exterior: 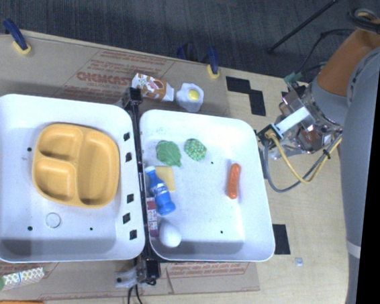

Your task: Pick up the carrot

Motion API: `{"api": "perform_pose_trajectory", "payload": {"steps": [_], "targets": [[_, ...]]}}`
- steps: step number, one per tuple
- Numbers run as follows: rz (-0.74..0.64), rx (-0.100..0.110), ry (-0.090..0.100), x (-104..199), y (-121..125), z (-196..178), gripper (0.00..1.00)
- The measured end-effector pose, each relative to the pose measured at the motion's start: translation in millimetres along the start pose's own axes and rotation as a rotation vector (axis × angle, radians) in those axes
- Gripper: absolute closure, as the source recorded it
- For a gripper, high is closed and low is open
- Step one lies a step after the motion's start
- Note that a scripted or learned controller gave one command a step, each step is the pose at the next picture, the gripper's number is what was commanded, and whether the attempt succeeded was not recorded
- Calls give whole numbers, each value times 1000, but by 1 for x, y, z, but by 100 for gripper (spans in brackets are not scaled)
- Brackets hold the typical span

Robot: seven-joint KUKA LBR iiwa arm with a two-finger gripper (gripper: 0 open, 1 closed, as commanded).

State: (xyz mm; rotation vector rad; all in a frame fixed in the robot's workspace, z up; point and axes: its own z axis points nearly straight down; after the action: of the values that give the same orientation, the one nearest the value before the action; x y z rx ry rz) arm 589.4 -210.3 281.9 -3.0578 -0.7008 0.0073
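Lying untouched, the orange carrot (233, 180) rests flat on the floor of the white bin (254, 212) nearer the arm, close to that bin's arm-side wall. A green lettuce leaf (168, 153) and a blue bottle (160, 192) sit at the bin's opposite side. The robot's wrist (305, 126) hovers over the tabletop (312, 275) just outside the bin, apart from the carrot. I cannot tell whether the jaws are spread or pressed together. By my judgement, reaching, gripping and lifting are all left to do.

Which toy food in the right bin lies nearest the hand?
The orange carrot, alone toward the right; both green pieces sit farther left.
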Motion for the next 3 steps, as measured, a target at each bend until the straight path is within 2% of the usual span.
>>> {"api": "perform_pose_trajectory", "payload": {"steps": [1, 2, 3], "targets": [[243, 1, -2, -23, -11, 2, 100], [199, -1, -1, -64, -30, 12, 100], [234, -2, 2, -102, -49, -70, 100]]}}
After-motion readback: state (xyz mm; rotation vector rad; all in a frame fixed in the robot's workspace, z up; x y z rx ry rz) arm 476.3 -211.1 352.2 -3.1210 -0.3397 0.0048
